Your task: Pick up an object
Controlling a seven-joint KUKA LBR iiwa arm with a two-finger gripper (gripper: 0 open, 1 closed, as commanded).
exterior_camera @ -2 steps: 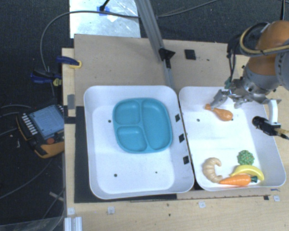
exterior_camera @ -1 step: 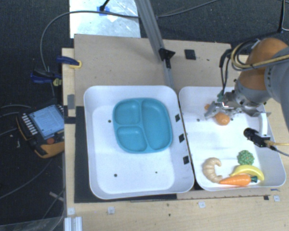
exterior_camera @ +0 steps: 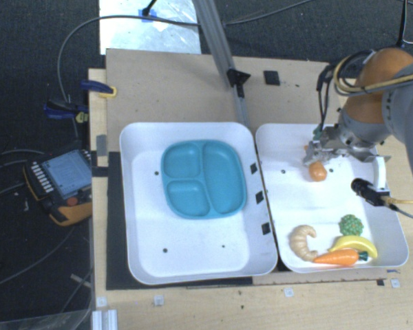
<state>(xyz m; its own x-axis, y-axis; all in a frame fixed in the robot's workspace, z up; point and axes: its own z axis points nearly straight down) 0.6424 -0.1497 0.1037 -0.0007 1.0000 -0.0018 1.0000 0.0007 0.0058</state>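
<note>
In the camera view my gripper (exterior_camera: 319, 152) hangs over the upper part of the right bin (exterior_camera: 283, 205). A small orange ball-like thing (exterior_camera: 317, 172) sits right below its tip, touching or nearly touching it. Lower in the same bin lie a pale croissant (exterior_camera: 302, 241), an orange carrot (exterior_camera: 337, 258), a yellow banana (exterior_camera: 356, 245) and a green broccoli (exterior_camera: 351, 224). Whether the orange thing is between the fingers is not visible from this angle.
The left bin (exterior_camera: 144, 239) holds a blue sectioned plate (exterior_camera: 203, 178). A grey pole (exterior_camera: 217, 36) slants across the bench behind the bins. Clamps and a handheld device (exterior_camera: 58, 184) lie off the bench at the left.
</note>
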